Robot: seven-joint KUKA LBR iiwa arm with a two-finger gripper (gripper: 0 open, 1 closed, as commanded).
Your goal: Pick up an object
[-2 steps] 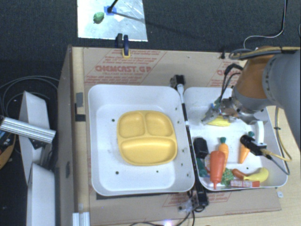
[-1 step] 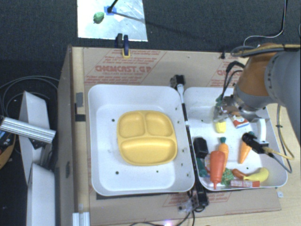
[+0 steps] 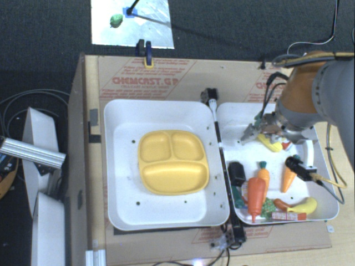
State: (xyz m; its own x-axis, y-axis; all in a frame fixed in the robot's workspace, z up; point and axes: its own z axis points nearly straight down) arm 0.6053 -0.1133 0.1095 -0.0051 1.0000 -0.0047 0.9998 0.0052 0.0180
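I see the toys crowded toward the near end of the right bin (image 3: 236,114). A big carrot (image 3: 256,195) lies lengthwise with a smaller carrot (image 3: 288,178) to its right. A yellow banana (image 3: 305,206) rests at the near rim, and a black lump (image 3: 237,173) sits against the left wall.

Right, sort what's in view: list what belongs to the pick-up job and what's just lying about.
Job: gripper; right bin; big carrot; small carrot; banana; black object.
Lying about: yellow divided plate; left bin; blue clamp.
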